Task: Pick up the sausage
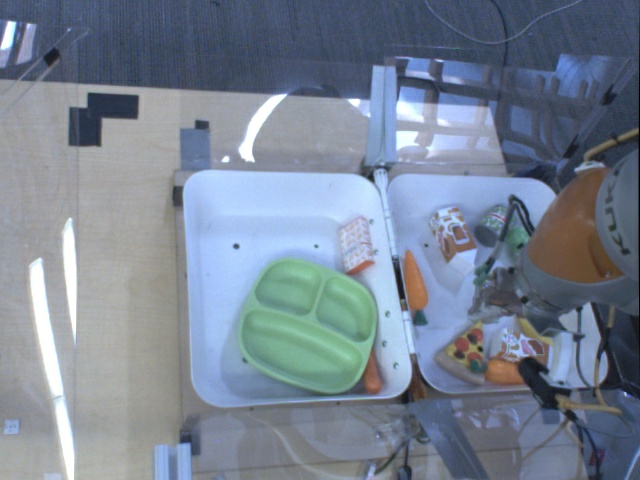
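Green is the divided plate (308,325) filling the left bin (215,218). Tucked against its right rim, in that bin's front right corner, is a short reddish-orange piece I take to be the sausage (372,374). It is partly hidden, and its long axis seems to run along the bin's right wall. Past the divide, a carrot (415,284) lies by the right bin's (420,193) left wall. The gripper (497,293) hangs over the middle of that bin; I cannot tell how it is set. So the sausage lies left of it, across both walls and nearer the front edge.
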You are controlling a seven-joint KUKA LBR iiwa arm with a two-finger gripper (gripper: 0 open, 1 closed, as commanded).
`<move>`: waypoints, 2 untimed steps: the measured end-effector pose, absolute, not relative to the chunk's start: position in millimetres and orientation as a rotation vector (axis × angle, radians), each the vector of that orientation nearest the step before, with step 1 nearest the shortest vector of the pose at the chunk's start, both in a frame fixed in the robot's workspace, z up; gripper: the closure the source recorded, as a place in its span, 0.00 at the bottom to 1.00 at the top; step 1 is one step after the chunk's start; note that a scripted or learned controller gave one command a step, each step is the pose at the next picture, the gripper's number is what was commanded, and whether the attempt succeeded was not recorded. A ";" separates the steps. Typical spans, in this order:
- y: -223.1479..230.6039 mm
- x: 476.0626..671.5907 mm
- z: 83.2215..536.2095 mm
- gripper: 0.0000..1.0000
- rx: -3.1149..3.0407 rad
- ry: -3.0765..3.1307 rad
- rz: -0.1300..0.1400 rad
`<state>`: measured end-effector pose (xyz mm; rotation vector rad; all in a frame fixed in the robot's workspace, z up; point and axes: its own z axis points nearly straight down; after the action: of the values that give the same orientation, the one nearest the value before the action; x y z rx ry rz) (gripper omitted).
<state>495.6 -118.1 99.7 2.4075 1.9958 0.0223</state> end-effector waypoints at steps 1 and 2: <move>-118.2 494.8 99.1 0.00 2.409 1.997 0.019; -138.6 492.2 88.7 0.00 2.383 2.038 0.017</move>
<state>492.2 -138.6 88.7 2.3829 2.0377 0.0170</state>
